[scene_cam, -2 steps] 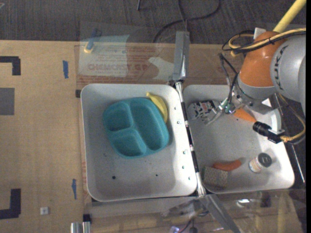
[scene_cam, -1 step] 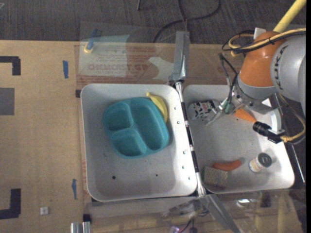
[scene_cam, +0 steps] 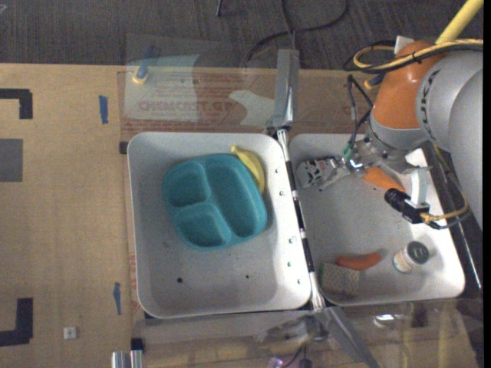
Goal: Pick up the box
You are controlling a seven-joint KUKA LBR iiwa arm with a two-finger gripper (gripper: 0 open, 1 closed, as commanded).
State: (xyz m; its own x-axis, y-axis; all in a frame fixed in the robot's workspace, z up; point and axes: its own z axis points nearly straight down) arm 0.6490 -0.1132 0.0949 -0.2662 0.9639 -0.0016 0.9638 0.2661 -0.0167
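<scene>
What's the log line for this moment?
hand: right bin, upper-left corner | brownish block: same bin, lower-left, apart from hand | left bin: teal tray, banana

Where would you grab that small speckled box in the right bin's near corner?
Probably from straight above, pinching the box across its left and right edges: it lies flat, and the bin wall and orange sausage crowd its other two edges.

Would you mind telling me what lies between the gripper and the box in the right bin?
In the camera view, bare white bin floor separates the gripper from the box; an orange sausage-shaped item lies just by the box's far side.
</scene>
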